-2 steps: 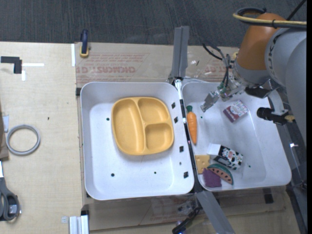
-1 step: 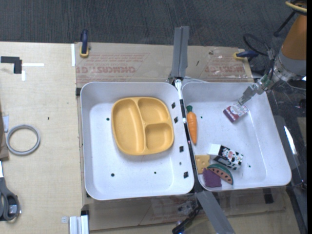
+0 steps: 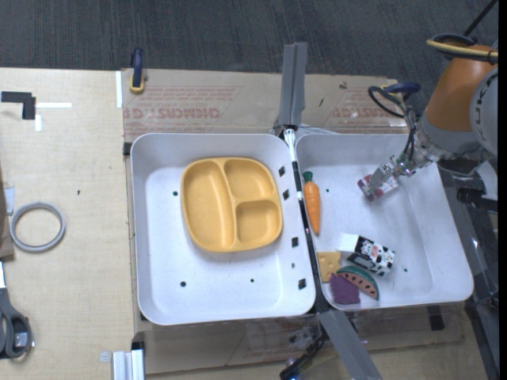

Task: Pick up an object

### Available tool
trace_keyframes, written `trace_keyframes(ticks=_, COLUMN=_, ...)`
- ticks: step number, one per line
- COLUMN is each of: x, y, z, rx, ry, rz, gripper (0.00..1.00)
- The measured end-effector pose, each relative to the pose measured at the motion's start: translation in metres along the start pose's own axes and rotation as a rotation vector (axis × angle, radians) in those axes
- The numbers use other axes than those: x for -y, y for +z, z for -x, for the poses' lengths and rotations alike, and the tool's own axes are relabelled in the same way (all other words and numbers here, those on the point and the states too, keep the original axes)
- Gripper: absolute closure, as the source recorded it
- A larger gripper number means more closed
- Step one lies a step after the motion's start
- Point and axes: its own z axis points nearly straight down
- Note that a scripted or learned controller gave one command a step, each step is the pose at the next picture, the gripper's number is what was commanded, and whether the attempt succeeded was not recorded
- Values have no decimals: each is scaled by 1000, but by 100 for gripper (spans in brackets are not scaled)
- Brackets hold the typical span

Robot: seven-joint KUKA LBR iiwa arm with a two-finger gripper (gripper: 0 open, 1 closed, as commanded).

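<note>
My gripper is over the back part of the right bin, at the end of the grey arm with the orange band coming in from the right. I see nothing held in it. A toy carrot lies along the bin's left wall, well left of the gripper. Toward the front of the bin lie a black-and-white cow-print carton, a yellow cheese piece, a watermelon slice and a purple piece.
A yellow divided plate sits in the left bin. A grey rail runs back from between the bins. On the wooden bench at left lie a tape ring and scissors.
</note>
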Motion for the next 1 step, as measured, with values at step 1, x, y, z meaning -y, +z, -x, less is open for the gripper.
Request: trace_keyframes(ticks=1, x=-1, y=-12, z=1, rx=5, ry=-2, rz=3, gripper=100)
